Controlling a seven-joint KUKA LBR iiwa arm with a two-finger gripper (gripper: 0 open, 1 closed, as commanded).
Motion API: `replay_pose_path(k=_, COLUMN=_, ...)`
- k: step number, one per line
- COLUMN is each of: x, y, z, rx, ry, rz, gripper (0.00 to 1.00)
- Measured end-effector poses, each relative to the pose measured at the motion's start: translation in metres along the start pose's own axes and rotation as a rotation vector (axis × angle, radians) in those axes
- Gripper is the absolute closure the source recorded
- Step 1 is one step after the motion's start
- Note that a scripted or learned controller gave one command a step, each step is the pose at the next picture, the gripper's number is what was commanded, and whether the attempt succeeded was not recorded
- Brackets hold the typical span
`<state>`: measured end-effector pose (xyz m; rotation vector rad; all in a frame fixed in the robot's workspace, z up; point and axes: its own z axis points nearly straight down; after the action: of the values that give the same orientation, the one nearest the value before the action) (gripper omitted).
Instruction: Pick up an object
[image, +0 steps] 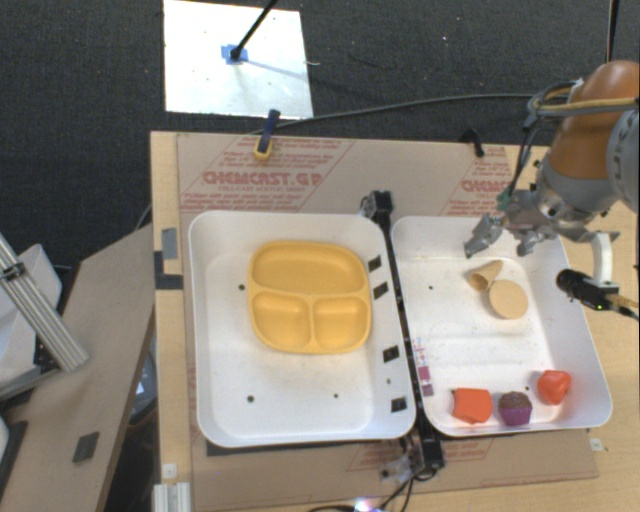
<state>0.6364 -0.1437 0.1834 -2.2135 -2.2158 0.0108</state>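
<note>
The right bin (440, 330) holds several small items. A tan cone (486, 275) lies next to a tan round disc (508, 299) near the bin's far right side. Along the near edge sit an orange block (472, 404), a purple cupcake-like piece (515, 407) and a red-orange piece (553, 385). My gripper (503, 239) hangs over the bin's far right part, just beyond the cone. It is open, its two fingers are spread apart, and nothing is between them.
A yellow divided plate (308, 297) lies in the left bin (225, 400). A black hinge strip (395, 300) runs between the two bins. A black cable (400, 105) crosses the bench's far side, and a black part (585, 288) of the arm overhangs the right bin's rim.
</note>
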Motion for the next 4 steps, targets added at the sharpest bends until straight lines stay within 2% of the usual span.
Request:
replay_pose_path(k=1, x=0.000, y=0.003, z=-0.009, rx=-0.013, ry=-0.002, rz=-0.002, gripper=0.00)
replay_pose_path(k=3, x=-0.002, y=-0.004, z=0.100, rx=-0.012, ry=-0.002, rz=-0.001, gripper=0.00)
replay_pose_path(k=4, x=-0.002, y=-0.003, z=0.086, rx=-0.017, ry=-0.003, rz=-0.001, gripper=1.00)
